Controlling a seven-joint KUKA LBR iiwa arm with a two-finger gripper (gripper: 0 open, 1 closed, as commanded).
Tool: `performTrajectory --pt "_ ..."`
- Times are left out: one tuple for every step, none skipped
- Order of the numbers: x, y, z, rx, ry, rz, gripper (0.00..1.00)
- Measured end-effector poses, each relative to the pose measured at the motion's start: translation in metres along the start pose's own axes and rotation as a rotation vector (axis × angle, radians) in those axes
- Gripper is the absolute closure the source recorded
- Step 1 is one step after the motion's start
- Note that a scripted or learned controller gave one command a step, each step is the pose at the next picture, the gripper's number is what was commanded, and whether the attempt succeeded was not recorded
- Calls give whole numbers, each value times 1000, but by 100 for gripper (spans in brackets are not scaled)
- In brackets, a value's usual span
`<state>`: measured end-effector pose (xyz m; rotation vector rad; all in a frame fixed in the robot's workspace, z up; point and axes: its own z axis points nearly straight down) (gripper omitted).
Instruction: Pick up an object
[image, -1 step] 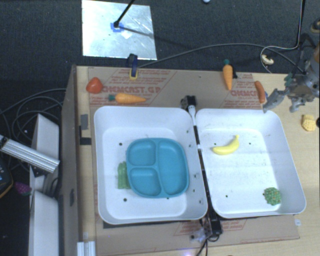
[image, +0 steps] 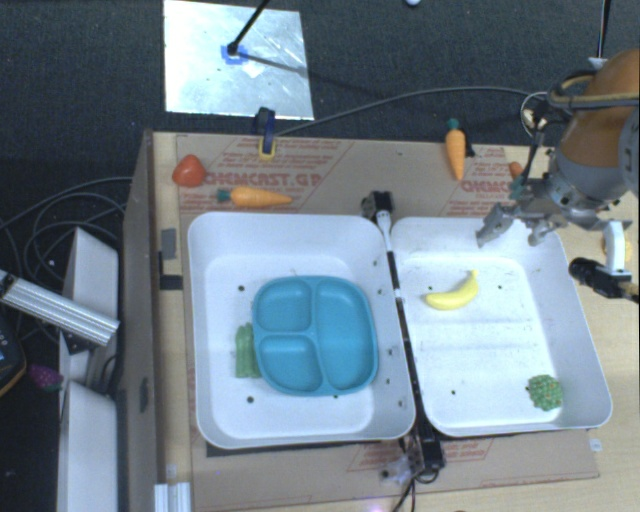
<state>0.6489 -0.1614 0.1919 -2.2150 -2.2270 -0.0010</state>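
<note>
Banana: we see it lying in the right bin, in its upper left part, long axis running from lower left up to upper right.
Gripper: it hangs above the bin's far rim, fingers spread apart and holding nothing.
Bearing: the banana lies down and to the left of the fingertips, near but apart.
Arm: it reaches in from the right, wrist bent down toward the bin.
Also nearby: we note a green piece in the bin's near right corner, farther off.
</note>
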Motion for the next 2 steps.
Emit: performTrajectory --pt "28 -9 108 -2 -1 1 0" --pt "28 -8 96 -5 -2 -1 100"
